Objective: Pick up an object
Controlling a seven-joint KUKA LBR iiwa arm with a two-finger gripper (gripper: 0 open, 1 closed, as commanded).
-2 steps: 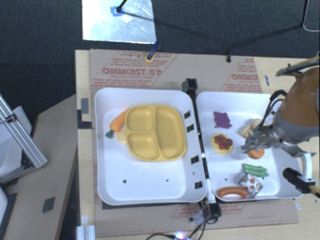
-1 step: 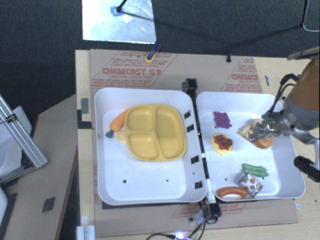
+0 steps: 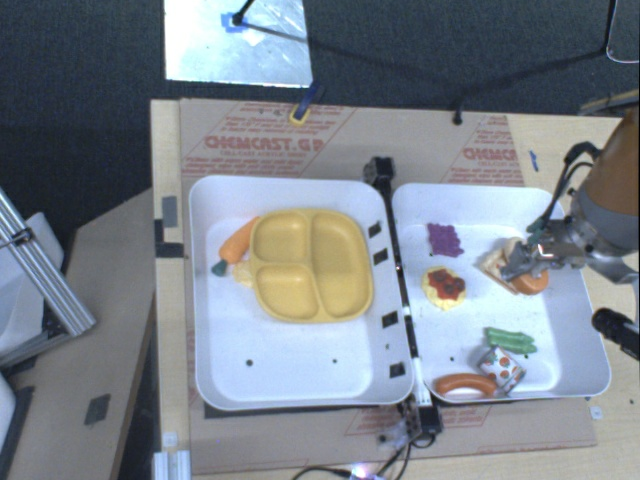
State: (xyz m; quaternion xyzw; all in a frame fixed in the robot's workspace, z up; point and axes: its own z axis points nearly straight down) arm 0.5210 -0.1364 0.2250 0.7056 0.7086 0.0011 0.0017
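Gripper directly over the sandwich toy.

Single fixed camera above bench, looking down aslant, both bins framed.

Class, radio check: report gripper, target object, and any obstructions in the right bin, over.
Gripper low at right bin's far right side, over the sandwich toy. Grasp not confirmed. Purple grapes and pizza toy lie apart, leftward.
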